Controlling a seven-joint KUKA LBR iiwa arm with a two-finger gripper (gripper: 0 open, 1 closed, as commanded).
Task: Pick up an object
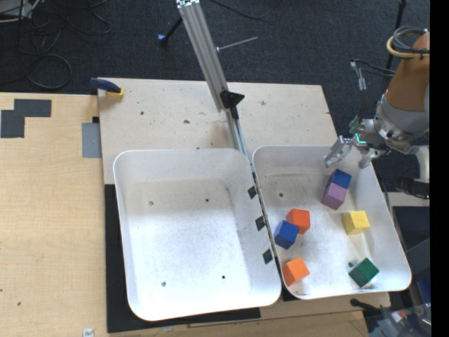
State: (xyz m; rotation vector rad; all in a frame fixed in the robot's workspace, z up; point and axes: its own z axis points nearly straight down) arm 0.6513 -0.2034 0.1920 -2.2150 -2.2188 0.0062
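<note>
My gripper (348,156) hangs over the back right part of the right bin (280,161), its two fingers spread apart with nothing between them. Just below it sit a blue cube (341,179) and a purple cube (334,195), touching each other. Further toward the front lie a yellow cube (356,222), an orange cube (299,219) against a second blue cube (285,234), another orange cube (295,269) and a green cube (364,272).
The left bin (140,188) lies beside the right one, split by a ridge with black clips (260,222). A slanted aluminium pole (208,55) rises behind the bins. A blue and yellow clamp (106,87) sits at the bench's far left corner.
</note>
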